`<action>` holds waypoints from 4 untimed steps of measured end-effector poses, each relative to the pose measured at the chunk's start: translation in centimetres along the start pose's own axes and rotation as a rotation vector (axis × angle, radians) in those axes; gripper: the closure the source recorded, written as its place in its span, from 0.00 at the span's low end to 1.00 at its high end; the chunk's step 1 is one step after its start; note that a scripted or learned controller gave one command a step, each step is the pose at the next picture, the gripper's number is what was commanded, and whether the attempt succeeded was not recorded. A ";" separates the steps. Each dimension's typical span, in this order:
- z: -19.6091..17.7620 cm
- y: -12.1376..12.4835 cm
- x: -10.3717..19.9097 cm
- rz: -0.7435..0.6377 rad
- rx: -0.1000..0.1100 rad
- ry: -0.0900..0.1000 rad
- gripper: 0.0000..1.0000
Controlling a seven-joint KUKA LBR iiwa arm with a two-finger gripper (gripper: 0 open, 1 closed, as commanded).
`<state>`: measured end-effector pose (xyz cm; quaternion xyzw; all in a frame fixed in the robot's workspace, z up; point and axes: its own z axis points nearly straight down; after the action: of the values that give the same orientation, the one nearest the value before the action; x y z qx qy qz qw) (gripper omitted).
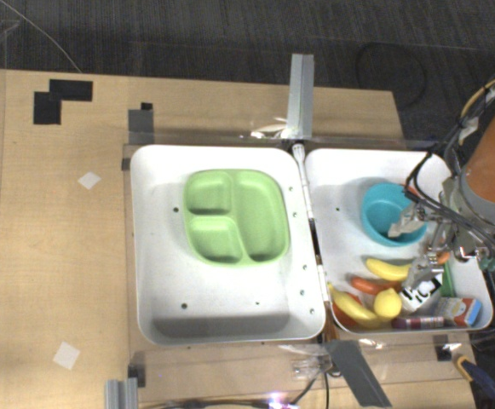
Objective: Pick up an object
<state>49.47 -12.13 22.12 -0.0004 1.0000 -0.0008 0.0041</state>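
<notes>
While the gripper hangs low over the right bin, its metal parts are tangled visually with cables and the clutter below, so I cannot tell how it stands. Nothing can be seen caught in it. The pickable things are crowded in that bin's near half: a banana lying just beside the gripper, a second banana against the near-left corner, a lemon touching it, an orange-red piece between them that is too small to name, and a tube-like item along the front wall. A blue bowl sits farther back. These look like toy fruit — probably light, stiff and smooth-skinned, so apt to slip or roll. The nearer banana seems the best bet: grasp across its narrow middle, not lengthwise. The lemon would likely squirt out sideways. The left bin bears a green divided tray.
</notes>
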 end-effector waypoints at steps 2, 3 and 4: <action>13.0 3.2 -9.6 0.106 -0.003 -0.015 0.00; 13.0 3.4 -8.8 0.165 -0.001 -0.015 0.00; 12.9 3.4 -5.3 0.288 -0.002 -0.017 0.00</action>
<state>54.90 -8.70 9.24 0.1432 0.9896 0.0007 0.0125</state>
